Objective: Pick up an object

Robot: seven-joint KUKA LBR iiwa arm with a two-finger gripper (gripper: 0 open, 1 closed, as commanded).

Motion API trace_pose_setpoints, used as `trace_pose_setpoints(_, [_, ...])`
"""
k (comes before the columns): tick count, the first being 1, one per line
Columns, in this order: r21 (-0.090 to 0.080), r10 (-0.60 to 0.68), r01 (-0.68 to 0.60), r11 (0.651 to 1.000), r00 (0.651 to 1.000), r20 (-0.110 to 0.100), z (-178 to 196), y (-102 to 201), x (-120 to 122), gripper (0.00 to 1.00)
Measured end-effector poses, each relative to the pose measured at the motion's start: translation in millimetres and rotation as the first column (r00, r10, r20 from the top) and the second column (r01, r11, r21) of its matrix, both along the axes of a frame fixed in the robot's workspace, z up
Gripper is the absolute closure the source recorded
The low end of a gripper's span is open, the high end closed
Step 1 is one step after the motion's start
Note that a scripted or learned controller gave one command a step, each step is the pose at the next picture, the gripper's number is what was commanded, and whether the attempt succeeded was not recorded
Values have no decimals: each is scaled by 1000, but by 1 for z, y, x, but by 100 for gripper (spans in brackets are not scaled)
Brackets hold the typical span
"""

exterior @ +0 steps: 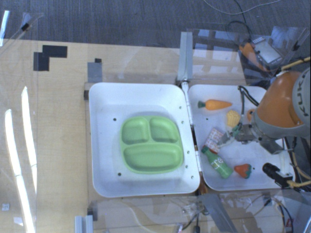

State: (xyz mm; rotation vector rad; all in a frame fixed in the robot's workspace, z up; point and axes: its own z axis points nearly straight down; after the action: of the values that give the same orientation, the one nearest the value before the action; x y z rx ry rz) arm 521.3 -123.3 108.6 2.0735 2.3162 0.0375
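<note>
Where packet (214, 140) lies, fingers (227, 137) beside.

bench (53, 144): light wood top | two white bins side by side, touching at centre: left bin (102, 130), right bin (257, 181) | black tape marks (47, 56) near far-left corner | grey bracket (95, 71) behind left bin

Pale wood bench (48, 144), grey carpet floor (121, 13), trailing cable (233, 4)

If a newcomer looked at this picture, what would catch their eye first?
Probably the green tray, alone in the left bin. Next, the arm's orange band over the right bin, where a carrot, green bottle and strawberry lie scattered.
</note>
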Motion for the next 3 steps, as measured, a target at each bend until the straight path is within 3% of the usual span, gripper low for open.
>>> trace_pose_setpoints(1, [-2,96,-96,995,995,-16,-12,-11,85,0])
trace_pose_setpoints(2, [3,167,-167,986,986,-32,-12,-24,152,0])
trace_pose_setpoints(3, [6,174,-174,985,984,-40,-2,-22,151,100])
